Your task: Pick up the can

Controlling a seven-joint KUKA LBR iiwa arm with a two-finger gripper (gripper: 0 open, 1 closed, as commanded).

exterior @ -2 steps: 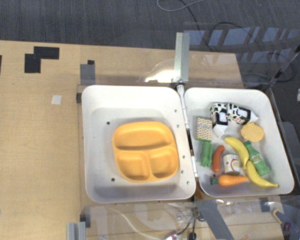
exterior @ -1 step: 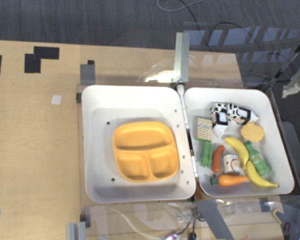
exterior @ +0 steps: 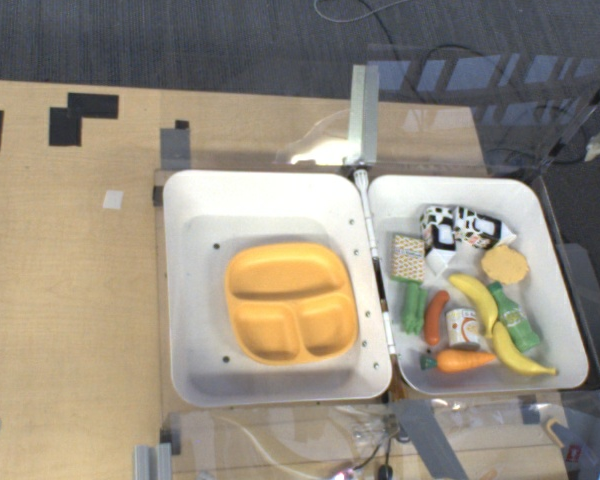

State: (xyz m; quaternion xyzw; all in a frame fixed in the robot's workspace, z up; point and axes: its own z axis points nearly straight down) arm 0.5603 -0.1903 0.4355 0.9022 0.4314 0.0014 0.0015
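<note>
Your can [exterior: 462,325] sits in the right bin [exterior: 555,268], toward that bin's near edge and roughly midway across it. It is a small can with a white and red label whose print is too small to read. It is hemmed in closely: an orange carrot [exterior: 460,361] lies just in front of it, touching or nearly touching its base, a red sausage [exterior: 436,316] stands tilted at its left side, and a yellow banana [exterior: 479,299] curves along its right. A second banana [exterior: 518,353] lies further right, toward the bin's near right corner, with a green bottle [exterior: 513,320] lying between the two bananas and partly covered by them. Left of the sausage you have a green piece [exterior: 412,308] close to the bin's left wall, and above it a small patterned packet [exterior: 408,257] whose print you cannot read. Toward the far edge lies a black and white pouch [exterior: 462,228], crumpled so that its shape is hard to tell, and a round tan biscuit [exterior: 505,264] just below its right end. The left bin [exterior: 195,268] holds a yellow compartment tray [exterior: 290,303], set near the middle and well apart from the can. As for the hand, you cannot tell its state here, nor how the can lies relative to it. The bench [exterior: 70,298] stretches away to the left of the bins.
</note>
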